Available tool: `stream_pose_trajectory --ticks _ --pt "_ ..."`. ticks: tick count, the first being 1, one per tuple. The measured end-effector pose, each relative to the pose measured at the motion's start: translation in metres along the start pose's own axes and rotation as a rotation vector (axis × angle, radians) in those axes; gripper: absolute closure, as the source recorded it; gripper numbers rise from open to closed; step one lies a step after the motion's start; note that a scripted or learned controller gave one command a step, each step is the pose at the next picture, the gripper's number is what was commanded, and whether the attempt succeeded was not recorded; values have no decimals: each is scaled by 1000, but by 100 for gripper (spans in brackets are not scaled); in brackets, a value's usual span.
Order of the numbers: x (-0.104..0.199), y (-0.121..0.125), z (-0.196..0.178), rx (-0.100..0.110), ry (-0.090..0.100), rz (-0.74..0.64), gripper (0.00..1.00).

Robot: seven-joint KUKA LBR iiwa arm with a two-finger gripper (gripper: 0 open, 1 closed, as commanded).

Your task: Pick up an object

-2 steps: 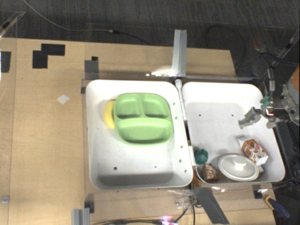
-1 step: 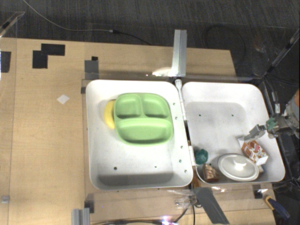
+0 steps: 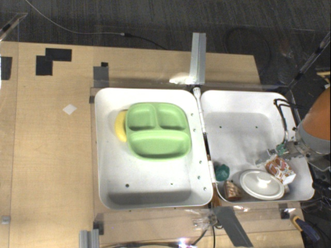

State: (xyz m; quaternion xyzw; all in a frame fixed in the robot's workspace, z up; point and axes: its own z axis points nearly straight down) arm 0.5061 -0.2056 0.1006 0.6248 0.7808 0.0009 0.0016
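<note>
End effector (image 3: 282, 150) over right bin (image 3: 243, 112); green tray (image 3: 156, 129) left bin (image 3: 139, 190).

Two white bins, left (image 3: 106, 154) and right (image 3: 232, 112), side by side on wooden bench (image 3: 46, 154). Metal post (image 3: 198, 58) behind their junction. Black tape patches (image 3: 51, 61) on bench, far left.

An orange band (image 3: 316, 120) rounds the arm above the fingers, with black cables (image 3: 283, 112) looping beside it.
</note>
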Motion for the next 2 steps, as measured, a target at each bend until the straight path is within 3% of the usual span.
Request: stream_pose_trajectory --ticks 1,2 --pt "-1 2 -12 -6 -3 0 100" --pt "21 47 -100 -2 -1 135 100"
